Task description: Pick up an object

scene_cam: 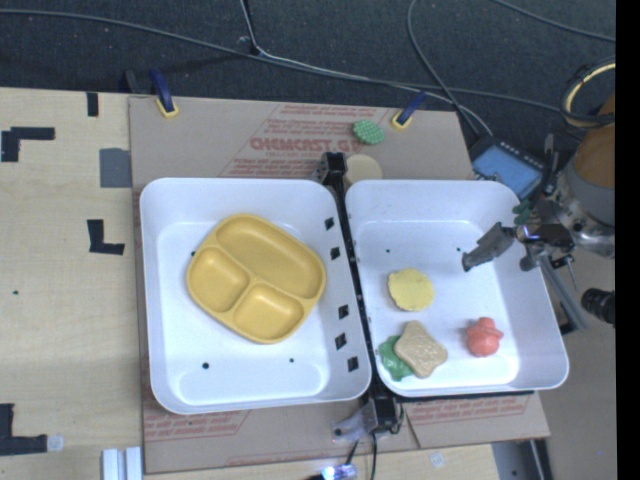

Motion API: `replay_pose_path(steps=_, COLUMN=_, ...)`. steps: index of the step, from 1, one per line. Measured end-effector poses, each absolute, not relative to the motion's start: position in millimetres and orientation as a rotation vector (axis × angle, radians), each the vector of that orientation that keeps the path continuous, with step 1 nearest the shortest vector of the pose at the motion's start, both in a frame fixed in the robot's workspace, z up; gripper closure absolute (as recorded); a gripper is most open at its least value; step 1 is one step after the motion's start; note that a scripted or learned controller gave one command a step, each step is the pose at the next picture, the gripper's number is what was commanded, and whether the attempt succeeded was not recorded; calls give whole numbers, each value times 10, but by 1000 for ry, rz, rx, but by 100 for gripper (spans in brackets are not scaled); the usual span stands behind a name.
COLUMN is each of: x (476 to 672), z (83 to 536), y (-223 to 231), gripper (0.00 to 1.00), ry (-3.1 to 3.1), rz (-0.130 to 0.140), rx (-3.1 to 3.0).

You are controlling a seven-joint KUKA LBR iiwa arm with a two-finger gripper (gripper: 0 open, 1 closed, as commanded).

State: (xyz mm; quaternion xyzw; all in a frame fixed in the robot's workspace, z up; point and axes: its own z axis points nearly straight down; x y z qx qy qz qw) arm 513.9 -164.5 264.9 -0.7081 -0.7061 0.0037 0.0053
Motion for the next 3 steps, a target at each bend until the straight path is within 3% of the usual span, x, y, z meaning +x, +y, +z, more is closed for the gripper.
replay_pose_path(steps=1, x=5160, z=2711, y=-1640, gripper=0, ry=-2222, rz=2, rx=-2219)
replay_pose_path(steps=3, x=5253, z=1675, y=-1796, gripper=0, ry=-2219, rz=6, rx=-2219)
